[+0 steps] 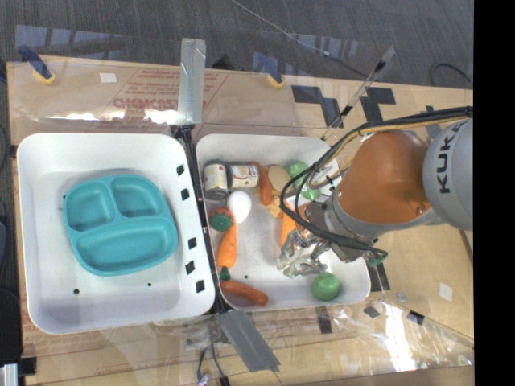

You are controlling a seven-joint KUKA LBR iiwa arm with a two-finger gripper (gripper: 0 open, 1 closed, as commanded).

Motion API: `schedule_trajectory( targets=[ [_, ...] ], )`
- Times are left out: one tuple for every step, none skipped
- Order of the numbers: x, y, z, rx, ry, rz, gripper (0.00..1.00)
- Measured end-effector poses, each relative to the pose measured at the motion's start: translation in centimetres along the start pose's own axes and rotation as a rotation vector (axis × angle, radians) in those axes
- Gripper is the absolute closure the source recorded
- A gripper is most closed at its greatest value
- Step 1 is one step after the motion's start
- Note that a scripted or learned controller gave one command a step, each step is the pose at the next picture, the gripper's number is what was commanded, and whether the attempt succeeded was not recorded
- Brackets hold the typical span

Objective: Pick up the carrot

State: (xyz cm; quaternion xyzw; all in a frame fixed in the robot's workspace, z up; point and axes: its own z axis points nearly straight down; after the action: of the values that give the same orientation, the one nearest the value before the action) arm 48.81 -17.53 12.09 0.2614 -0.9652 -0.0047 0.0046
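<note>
Two shallow white plastic bins are sitting side by side on a bench covered with brown cardboard and shiny clear film. The left bin (pixel 48 296) is holding a smooth teal plate (pixel 121 223) with three dips in it.

The right bin (pixel 241 147) is holding toy food. The carrot (pixel 228 246) is lying near the bin's left wall, long and orange, fat at the bottom and thin at the top, with a green tuft above it. A round white egg (pixel 239 206) is sitting just above it. A small shiny can (pixel 216 181) is lying on its side by the top left corner, with a little jar (pixel 244 174) beside it. A red-orange sausage shape (pixel 244 293) is lying along the bottom edge. A smooth green ball (pixel 326 286) is resting near the bottom right.

The arm's big orange band is glowing over the right side of the bin. The silver metal gripper (pixel 299 257) is hanging down between the carrot and the green ball, well apart from the carrot. I cannot tell how wide it is standing. Another orange piece (pixel 287 230) is lying just above it.
</note>
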Motion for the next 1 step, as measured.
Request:
schedule_trajectory(
  targets=[
    [-8.04,8.48,-7.27,0.013,-0.012,-0.036,1.0]
  ],
)
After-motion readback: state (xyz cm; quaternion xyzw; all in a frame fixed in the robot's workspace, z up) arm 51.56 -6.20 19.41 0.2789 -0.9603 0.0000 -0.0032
